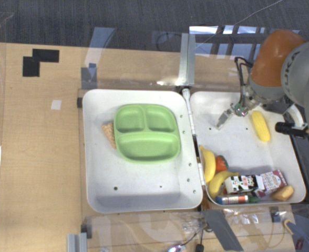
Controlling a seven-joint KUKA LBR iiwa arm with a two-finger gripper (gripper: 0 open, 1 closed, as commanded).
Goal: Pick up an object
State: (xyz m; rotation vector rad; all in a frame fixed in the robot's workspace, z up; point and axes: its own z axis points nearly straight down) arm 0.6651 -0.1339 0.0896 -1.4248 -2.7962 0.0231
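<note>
Camera view: your one look down at both bins.
Arm [296, 67]: reaches in from your right, orange band above the wrist, over the back of the right bin [233, 140].
Gripper [229, 114]: low over the right bin's bare floor, near its back; you can see one thin finger [223, 119] slanting toward the left. You cannot tell how far the fingers are apart, and nothing shows between them.
Corn cob [260, 126]: yellow, lying just right of the gripper, apart from it.
Front of right bin: bananas [211, 172], a tomato [220, 163], a printed carton [254, 182], a marker [233, 199], packed close together.
Left bin [96, 193]: you have a green divided tray [145, 132] with a cracker [109, 134] tucked at its left edge.
</note>
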